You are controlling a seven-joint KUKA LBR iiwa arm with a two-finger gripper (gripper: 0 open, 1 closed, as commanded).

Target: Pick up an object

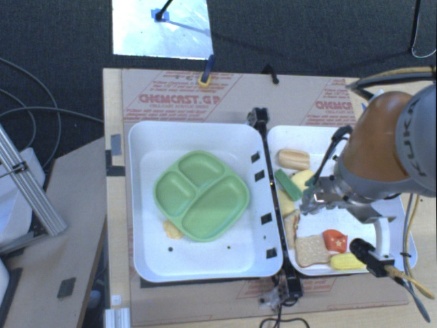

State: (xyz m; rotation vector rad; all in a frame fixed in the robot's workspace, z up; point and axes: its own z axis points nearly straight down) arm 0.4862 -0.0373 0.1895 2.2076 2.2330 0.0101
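In the left shallow white bin (147, 149) I see a green plastic plate with three compartments (201, 195) lying flat, and a small pale yellow food piece (173, 230) peeking from under its lower left edge. Moving across the divider into the right shallow white bin (287, 137), I find a tan bread roll (293, 159) near the top, a green block and a yellow-green piece (293, 183) just below it, then a slice of brown toast (312, 250), a red tomato-like piece (334, 240) and a yellow piece (347, 262) near the bottom. The grey arm's gripper (311, 202) hangs over this bin's middle; I cannot tell how it is set.
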